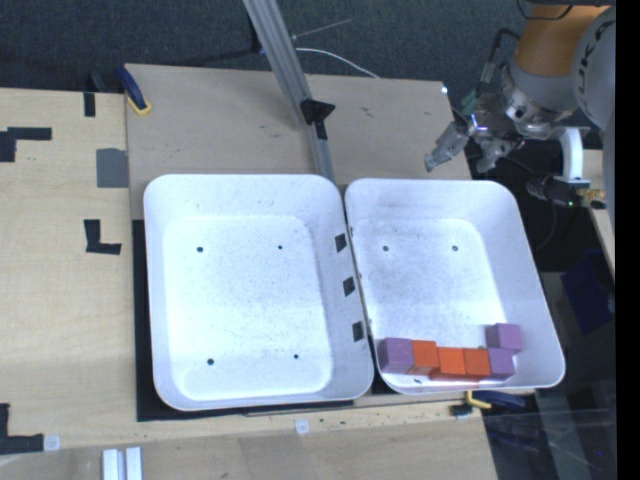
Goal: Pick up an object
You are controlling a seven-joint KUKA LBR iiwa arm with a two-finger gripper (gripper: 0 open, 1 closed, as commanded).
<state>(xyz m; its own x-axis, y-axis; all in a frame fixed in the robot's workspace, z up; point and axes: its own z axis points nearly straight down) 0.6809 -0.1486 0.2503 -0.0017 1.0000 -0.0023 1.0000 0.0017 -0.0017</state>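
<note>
A row of small blocks lies along the near wall of the right bin (520, 218): a purple block (397, 352) at the left end, orange blocks (452, 361) in the middle, and two more purple blocks (506, 337) at the right end, one on top of the other. My gripper (468, 154) hangs above the bench just beyond the right bin's far edge, well away from the blocks. It is open with nothing between its fingers. The orange-banded wrist (555, 38) rises behind it at the top right.
The left bin (160, 268) sits beside the right one, with black clips (348, 286) along their shared edge. A slanted metal post (282, 53) stands behind the bins. Blue-and-yellow clamps (134, 92) grip the board at the far left and near right corners. The bench ends close on the right.
</note>
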